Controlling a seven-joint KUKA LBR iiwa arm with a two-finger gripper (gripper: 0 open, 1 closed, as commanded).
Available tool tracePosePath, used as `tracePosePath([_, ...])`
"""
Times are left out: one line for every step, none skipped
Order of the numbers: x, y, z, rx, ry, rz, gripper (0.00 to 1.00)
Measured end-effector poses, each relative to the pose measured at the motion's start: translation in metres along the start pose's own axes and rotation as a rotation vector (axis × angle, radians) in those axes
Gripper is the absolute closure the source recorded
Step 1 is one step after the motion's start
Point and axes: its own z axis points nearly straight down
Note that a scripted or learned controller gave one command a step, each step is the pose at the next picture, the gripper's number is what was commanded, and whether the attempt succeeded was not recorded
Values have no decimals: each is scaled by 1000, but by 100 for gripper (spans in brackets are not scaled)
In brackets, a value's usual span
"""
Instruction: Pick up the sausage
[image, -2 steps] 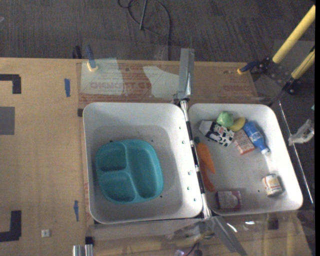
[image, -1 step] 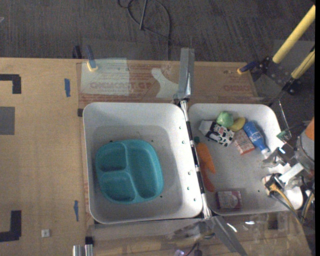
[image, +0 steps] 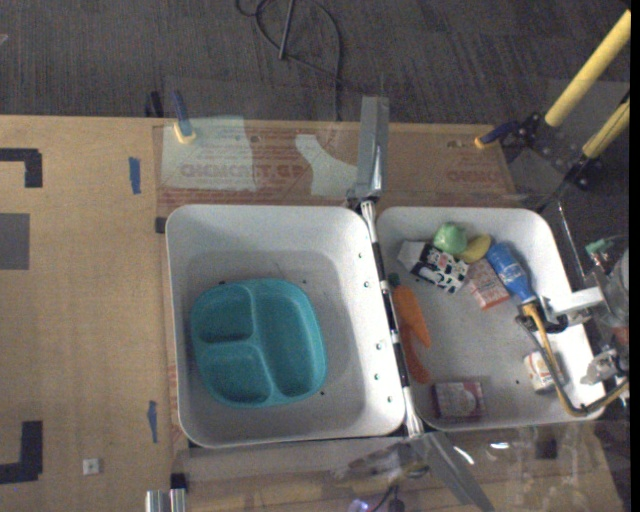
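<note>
Camera view: arm enters at the far right edge, low over the right bin. Only a little of the wrist is visible. Gripper sits over that bin's right rim, near the front corner. Whether the pincer is apart or together cannot be told; it is cut by the frame edge and blurred. Nothing is seen held.

Sausage: reddish-brown, lying lengthwise tight against the right bin's left wall, in the front half. It lies across the whole bin floor from the gripper. Its far end meets or nearly meets the tip of an orange carrot, which lies along the same wall; contact cannot be judged.

Neighbours:
- A dark pink box lies near the front wall, just to the sausage's right and apart from it.
- A cow-patterned carton, green piece, yellow piece, blue bottle and salmon packet crowd the back of the bin.
- A small pale packet lies near the gripper.

Open room: the middle of the right bin floor is bare between the sausage and the small packet.

Left bin holds a teal divided plate, set toward its front left.
</note>
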Motion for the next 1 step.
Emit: tracePosePath([1,-1,-9,2,-2,-4,100])
